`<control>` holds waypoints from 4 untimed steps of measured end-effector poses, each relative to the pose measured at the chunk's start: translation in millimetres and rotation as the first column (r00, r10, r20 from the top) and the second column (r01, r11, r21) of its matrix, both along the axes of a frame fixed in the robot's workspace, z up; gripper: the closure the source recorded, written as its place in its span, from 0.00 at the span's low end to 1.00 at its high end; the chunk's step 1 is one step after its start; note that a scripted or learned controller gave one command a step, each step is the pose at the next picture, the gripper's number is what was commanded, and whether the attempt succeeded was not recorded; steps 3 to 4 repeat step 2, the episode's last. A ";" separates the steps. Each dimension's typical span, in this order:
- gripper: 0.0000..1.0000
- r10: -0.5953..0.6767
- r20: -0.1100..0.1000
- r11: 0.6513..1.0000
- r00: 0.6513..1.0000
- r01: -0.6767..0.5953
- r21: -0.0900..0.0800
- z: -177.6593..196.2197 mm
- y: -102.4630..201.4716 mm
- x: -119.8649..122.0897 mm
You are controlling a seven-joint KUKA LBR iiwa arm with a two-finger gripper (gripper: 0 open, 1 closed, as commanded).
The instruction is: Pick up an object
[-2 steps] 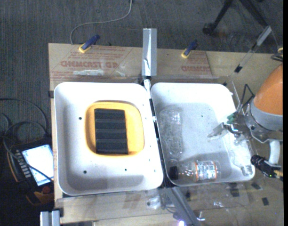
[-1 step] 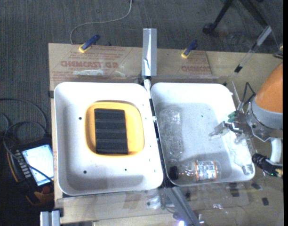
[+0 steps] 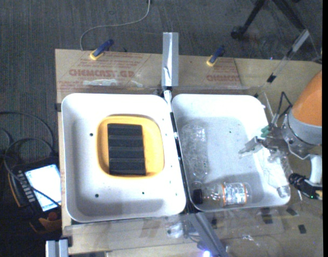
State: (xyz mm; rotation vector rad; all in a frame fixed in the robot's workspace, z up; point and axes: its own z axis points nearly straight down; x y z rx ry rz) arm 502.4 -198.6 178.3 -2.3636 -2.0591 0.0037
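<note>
Bottles lay in the right bin (image 3: 223, 108); a labelled bottle (image 3: 224, 193) rested along its near wall, below and left of the gripper (image 3: 253, 145), well apart; a clear bottle (image 3: 195, 149) lay faint against the white floor. Gripper fingers looked slightly spread, pinching nothing; the arm (image 3: 308, 116) was cut off at the frame's right.

A single fixed camera is looking down from above the bench at a slant, taking in both the left bin (image 3: 73, 159) and the right bin (image 3: 228, 103) side by side, along with the cardboard-covered bench top (image 3: 121, 71) behind them and a stretch of dark floor (image 3: 46, 15) beyond. It is sitting far enough back to be showing both bins whole, with the arm (image 3: 308, 116) entering from the frame's right edge.
</note>
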 end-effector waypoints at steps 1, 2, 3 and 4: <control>1.00 -0.030 0.004 1.000 1.000 0.030 -0.004 27.5 74.4 63.5; 1.00 0.066 0.005 0.998 0.998 -0.066 -0.005 120.2 132.8 52.7; 1.00 0.066 0.005 0.998 0.998 -0.066 -0.005 120.2 132.8 52.7; 1.00 0.066 0.005 0.998 0.998 -0.066 -0.005 120.2 132.8 52.7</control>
